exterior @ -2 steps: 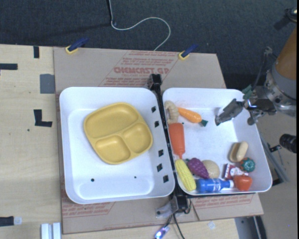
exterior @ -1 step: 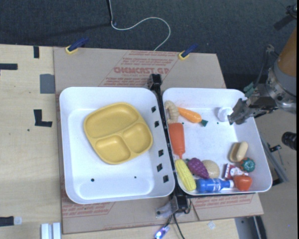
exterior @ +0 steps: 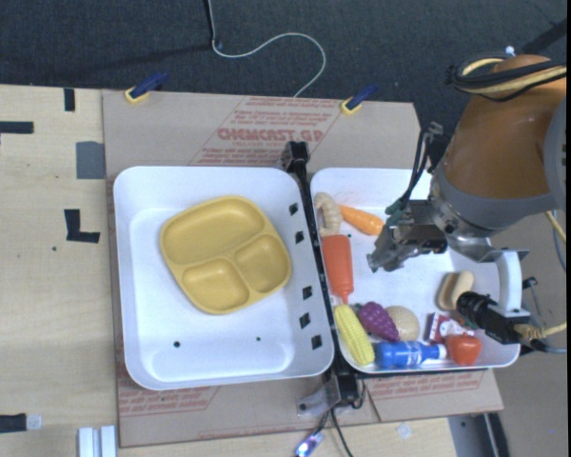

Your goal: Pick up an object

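My gripper point(exterior: 388, 253) hangs over the middle of the right bin point(exterior: 411, 185), its dark fingers pointing down-left above bare white floor. Nothing shows between the fingers. Just left of it lie an orange-red hot dog point(exterior: 339, 263) and a small orange carrot point(exterior: 362, 220). A beige piece point(exterior: 327, 213) rests by the divider. Along the bin's front edge sit a yellow corn cob point(exterior: 353, 333), purple grapes point(exterior: 378, 320), a tan ball point(exterior: 403, 324), a blue bottle point(exterior: 406, 354) and a red piece point(exterior: 463, 348). A bread roll point(exterior: 453, 289) lies at the right.
The left bin point(exterior: 145, 284) holds a yellow divided plate point(exterior: 226, 252). Black clips run down the divider point(exterior: 309, 255) between the bins. A white cable point(exterior: 266, 46) loops on the dark surface behind the cardboard. The arm's orange band point(exterior: 504, 131) overhangs the right bin's far corner.
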### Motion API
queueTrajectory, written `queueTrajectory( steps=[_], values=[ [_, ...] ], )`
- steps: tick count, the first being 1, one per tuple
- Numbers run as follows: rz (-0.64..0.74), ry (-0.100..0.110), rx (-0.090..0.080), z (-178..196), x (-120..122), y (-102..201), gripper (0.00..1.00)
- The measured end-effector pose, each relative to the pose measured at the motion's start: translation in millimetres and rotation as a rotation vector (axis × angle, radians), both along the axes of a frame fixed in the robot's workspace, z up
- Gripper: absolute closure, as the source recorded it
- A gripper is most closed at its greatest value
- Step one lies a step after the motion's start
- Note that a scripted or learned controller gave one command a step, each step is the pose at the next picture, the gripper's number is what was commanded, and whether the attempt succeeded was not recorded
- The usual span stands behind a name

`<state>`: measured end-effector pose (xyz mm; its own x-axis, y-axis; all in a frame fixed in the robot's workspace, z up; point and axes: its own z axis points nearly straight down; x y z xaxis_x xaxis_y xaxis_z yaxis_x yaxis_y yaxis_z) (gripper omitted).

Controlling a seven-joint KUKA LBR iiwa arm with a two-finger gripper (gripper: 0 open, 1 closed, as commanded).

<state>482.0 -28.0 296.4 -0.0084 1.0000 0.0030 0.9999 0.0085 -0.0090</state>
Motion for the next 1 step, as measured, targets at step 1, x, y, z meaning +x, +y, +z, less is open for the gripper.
queueTrajectory(
  steps=[1],
  values=[
    [-0.001,-0.015,-0.001,76.5,2.4,47.5,1.00]
  ],
)
